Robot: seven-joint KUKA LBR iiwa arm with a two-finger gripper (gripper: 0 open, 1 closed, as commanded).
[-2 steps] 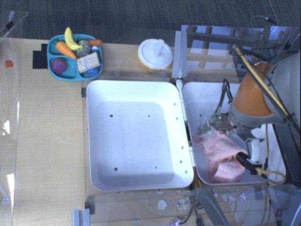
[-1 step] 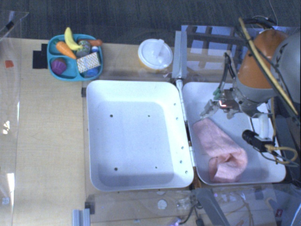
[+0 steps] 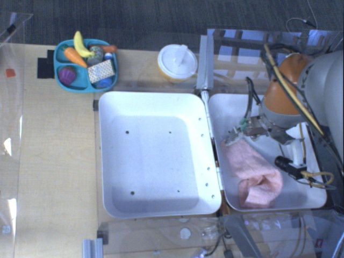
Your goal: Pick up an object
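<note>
1. The right bin [image 3: 317,200] carries your target, the pink cloth [image 3: 252,173], which lies crumpled from the bin's centre toward 6 o'clock
2. The left bin [image 3: 107,144] sits just beside it at 9 o'clock
3. The gripper [image 3: 240,131] hangs at the cloth's 11 o'clock corner, touching or just above it; I cannot tell how its fingers stand
4. You should pinch a raised fold and lift straight, I judge
5. You have no readable writing anywhere
</note>
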